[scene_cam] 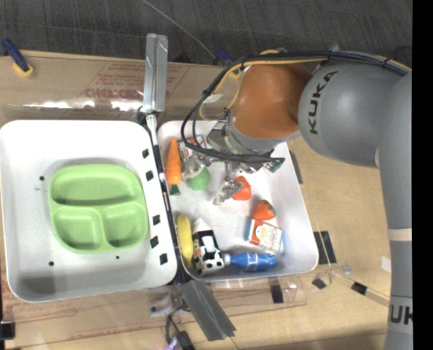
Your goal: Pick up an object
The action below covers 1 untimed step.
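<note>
Looming over the right bin (293,195), my arm (348,115) hangs its pincer (229,188), grip state unreadable, just left of an orange-red toy (240,189) at the bin's middle.

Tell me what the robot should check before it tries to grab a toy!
1. Gripper is down inside the right bin: ok.
2. An orange toy sits right beside the gripper: ok.
3. Toy is between the fingers: cannot tell.
4. Carrot lies clear along the bin's left wall: ok.
5. Blue bottle and orange box are away from the gripper: ok.
6. Green tray stays in the left bin: ok.
</note>
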### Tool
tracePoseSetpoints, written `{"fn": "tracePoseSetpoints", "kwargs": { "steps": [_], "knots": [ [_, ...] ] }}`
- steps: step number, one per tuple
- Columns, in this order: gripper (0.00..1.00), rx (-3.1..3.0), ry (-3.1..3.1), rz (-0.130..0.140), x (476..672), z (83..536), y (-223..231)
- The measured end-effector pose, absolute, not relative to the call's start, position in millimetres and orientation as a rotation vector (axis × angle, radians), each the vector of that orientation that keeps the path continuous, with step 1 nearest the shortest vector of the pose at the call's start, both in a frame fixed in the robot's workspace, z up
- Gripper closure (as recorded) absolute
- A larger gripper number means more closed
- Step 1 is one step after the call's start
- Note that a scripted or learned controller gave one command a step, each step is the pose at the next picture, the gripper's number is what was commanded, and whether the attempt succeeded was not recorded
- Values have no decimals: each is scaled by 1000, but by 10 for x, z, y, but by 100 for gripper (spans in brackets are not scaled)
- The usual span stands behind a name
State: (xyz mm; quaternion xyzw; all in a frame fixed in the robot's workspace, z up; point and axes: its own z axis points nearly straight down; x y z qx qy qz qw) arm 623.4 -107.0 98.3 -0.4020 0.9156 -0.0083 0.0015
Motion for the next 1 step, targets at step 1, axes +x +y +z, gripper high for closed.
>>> {"fn": "tracePoseSetpoints", "kwargs": {
  "steps": [1],
  "knots": [
    [0, -1049, 2961, -6, 6093, 938, -1048]
  ]
}}
